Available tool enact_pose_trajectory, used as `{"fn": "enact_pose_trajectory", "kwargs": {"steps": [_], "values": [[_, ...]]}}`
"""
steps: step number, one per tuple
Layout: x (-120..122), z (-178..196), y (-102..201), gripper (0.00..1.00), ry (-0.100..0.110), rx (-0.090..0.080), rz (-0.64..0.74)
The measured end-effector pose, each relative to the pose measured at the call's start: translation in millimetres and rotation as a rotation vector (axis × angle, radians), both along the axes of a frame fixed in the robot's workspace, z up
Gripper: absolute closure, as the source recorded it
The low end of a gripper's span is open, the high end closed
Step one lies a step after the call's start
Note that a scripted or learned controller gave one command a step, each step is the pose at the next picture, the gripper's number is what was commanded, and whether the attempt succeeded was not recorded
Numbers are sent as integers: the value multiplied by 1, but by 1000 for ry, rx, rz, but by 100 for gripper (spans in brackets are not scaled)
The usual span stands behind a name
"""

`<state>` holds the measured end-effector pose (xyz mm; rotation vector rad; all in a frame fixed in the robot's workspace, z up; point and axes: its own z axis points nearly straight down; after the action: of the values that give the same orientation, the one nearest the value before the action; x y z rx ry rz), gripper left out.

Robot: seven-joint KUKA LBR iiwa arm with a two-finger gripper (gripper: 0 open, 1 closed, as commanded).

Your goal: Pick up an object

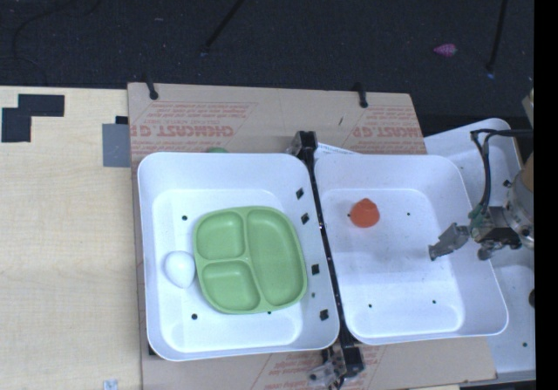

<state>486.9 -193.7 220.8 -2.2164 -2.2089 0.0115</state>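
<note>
Orange object (364, 213), small and roundish w/ a flat-looking top, type not identifiable: sits in right bin (410, 331), upper-left part of its floor, nearer the divider side than the bin's right wall. Free-standing, nothing touching it.

Gripper (440, 246): over right bin, near its right wall, approx mid-height of bin, lower-right of orange object and clearly apart from it. One grey finger (449, 240) visible, angled down-left toward bin floor. Finger spread: cannot tell from this angle. Nothing seen between fingers; no contact w/ orange object.

Arm (514, 214) enters across right bin's right rim; wrist w/ dark cabling looped above it, partly cut off at frame edge.

Left bin (166, 174): holds green divided plate (249, 258), three compartments, lying flat, occupying centre to lower-right of bin floor. White egg-shaped object (180, 269) just beside plate's left edge, touching or nearly so, near bin's left wall.

Bins adjacent, joined along a black hinge/clip strip (316, 240) running top to bottom between them. Both rest on a cardboard sheet (261, 122) w/ red print, read upside down. Cardboard lies on light wood bench (61, 249); bench's upper-left carries dark rectangular markers (35, 113). Beyond bench's far edge: dark floor (261, 13) w/ cables; small purple item (445, 50) on it, upper right.
</note>
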Motion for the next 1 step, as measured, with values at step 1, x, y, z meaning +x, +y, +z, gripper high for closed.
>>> {"fn": "enact_pose_trajectory", "kwargs": {"steps": [1], "values": [[3, 6, 0, 0, -11, -2, 3]]}}
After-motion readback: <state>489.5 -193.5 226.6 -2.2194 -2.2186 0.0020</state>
